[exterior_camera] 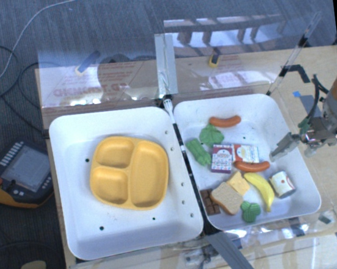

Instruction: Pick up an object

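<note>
Two white bins — gripper (pixel 279 148) at the right bin (pixel 290 122) edge, finger spread unreadable, holding nothing visible — should descend squarely over the small can (pixel 281 184).

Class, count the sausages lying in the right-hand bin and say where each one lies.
2. One sausage lies near the bin's far edge; the other sausage lies mid-bin, just above the banana. None seems hidden.

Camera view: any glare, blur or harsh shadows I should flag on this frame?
Camera view: glare streaks on the clear panels behind the bins; right bin and its food evenly lit, shadows soft; gripper slightly soft against the bin rim.
</note>
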